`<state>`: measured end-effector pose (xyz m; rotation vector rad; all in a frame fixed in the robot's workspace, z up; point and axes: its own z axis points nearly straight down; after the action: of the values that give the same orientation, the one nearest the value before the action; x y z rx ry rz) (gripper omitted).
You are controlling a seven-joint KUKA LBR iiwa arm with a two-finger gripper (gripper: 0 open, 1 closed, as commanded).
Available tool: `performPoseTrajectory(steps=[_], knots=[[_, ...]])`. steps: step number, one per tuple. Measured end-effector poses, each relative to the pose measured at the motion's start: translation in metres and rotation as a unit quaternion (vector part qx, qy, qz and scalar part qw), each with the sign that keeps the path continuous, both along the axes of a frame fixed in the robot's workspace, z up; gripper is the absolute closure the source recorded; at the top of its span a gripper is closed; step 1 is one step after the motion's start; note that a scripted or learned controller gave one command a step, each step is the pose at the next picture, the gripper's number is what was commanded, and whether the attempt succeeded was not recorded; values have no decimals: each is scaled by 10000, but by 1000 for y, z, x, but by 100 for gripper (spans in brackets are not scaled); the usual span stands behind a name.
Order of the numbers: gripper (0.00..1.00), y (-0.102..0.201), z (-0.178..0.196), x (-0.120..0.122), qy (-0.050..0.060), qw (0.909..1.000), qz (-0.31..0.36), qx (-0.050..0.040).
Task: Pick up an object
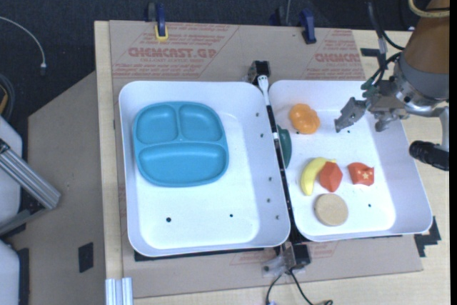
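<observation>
The right bin (400, 214) holds an orange fruit (304, 118), a yellow banana (312, 173), a red piece (330, 176) touching the banana, a small red tomato-like piece (361, 173), a round tan disc (331, 210) and a dark green object (285, 145) against the left wall. My gripper (365, 118) hangs over the bin's upper right part, to the right of the orange fruit and above the red pieces. Its two fingers (349, 115) are spread apart with nothing between them.
The left bin (207, 232) holds a blue divided plate (181, 143). Black clamps (259, 72) sit where the two bins meet. The grey arm with its orange band (428, 39) comes in from the upper right. A black part (430, 153) juts in at the right edge.
</observation>
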<state>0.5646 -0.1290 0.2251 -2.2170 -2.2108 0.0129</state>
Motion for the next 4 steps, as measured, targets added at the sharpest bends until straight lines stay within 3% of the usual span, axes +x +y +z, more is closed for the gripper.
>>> performPoseTrajectory(steps=[1,3,4], knots=[[0,0,7,3,-68,10000,15,-10],[0,5,-120,3,-23,10000,12,3],[0,5,-142,3,-41,10000,13,-1]])
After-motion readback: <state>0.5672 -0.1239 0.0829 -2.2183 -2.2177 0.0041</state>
